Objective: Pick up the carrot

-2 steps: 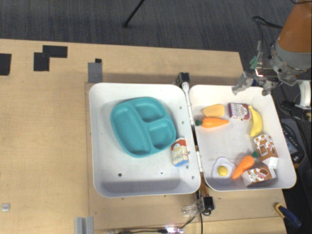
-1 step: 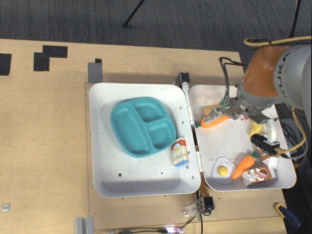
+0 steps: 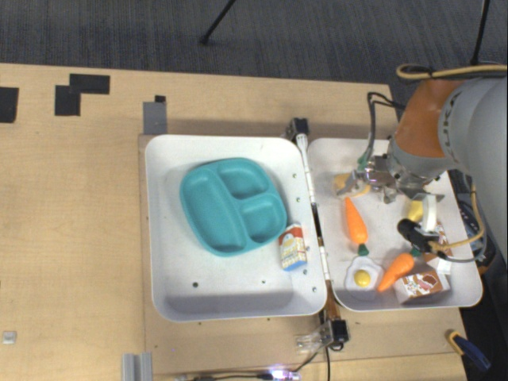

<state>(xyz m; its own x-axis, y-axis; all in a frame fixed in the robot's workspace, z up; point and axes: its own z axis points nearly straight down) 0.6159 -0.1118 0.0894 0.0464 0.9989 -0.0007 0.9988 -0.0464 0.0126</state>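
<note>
Two carrots lie in the right bin: one carrot near frame centre-right, just below-left of the gripper, apart from it; a second carrot sits lower, beside a fried egg toy. The gripper's opening cannot be told.

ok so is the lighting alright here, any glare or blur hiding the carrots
Camera view: light is even and soft, with only faint shadows by the teal plate and inside the left bin. No glare on either carrot; both read sharp. The arm is close to the lens, looks slightly soft, and covers the right bin's upper right corner.
</note>
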